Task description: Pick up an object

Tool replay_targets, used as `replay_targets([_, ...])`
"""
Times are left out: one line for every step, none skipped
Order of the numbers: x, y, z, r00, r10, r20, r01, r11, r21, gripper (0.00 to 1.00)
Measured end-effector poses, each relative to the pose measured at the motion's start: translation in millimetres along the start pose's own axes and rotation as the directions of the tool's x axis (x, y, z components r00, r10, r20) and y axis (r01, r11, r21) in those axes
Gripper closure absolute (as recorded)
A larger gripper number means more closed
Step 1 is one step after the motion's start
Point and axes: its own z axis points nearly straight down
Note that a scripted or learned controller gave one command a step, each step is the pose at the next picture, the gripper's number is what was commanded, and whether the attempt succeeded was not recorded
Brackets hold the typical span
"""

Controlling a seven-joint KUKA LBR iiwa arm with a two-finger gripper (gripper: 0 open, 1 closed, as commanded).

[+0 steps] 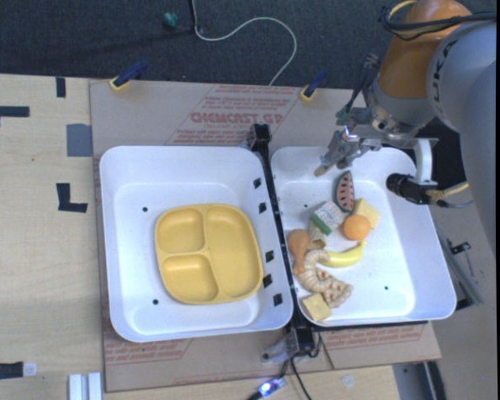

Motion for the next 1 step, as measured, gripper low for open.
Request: replay_targets([0.9, 0.5, -20.7, 1.0, 0.0, -0.001, 0.0, 1.0, 0.004, 1.0])
